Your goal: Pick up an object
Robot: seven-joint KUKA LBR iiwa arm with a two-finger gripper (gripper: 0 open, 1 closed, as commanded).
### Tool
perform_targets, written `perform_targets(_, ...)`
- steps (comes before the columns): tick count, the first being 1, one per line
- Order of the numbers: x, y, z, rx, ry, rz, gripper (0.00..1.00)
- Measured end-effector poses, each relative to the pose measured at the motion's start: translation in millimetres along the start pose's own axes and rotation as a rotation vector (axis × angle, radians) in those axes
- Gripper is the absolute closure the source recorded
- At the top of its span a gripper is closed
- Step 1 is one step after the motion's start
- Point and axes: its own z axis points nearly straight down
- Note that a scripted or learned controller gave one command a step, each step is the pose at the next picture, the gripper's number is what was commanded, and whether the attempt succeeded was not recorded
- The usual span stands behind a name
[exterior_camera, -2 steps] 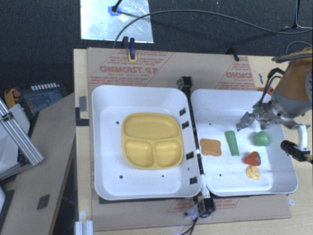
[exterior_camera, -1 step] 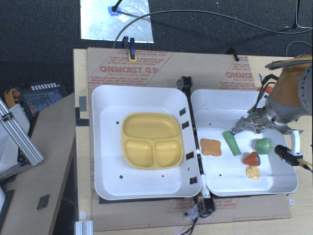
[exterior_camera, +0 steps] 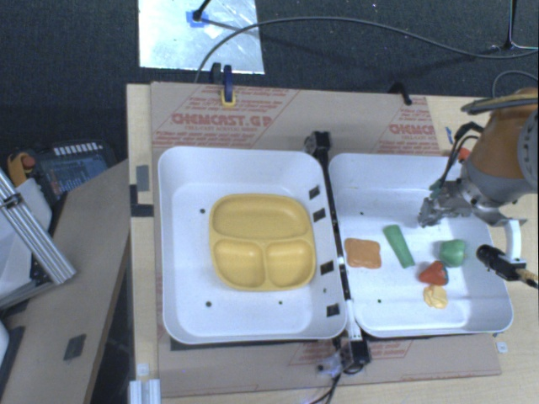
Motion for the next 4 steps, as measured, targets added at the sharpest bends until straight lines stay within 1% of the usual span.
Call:
perform_targets(1,5,8,-62,-0.002,0.000,-0.001,1.00)
perform_targets(2,4,10,-117,-0.002,0.000,-0.002,1.00)
perform_targets(3,53,7,-110,0.004,0.004,-0.005,1.00)
perform_targets(4,103,-5,-117,0.003,0.004,-0.005,1.00)
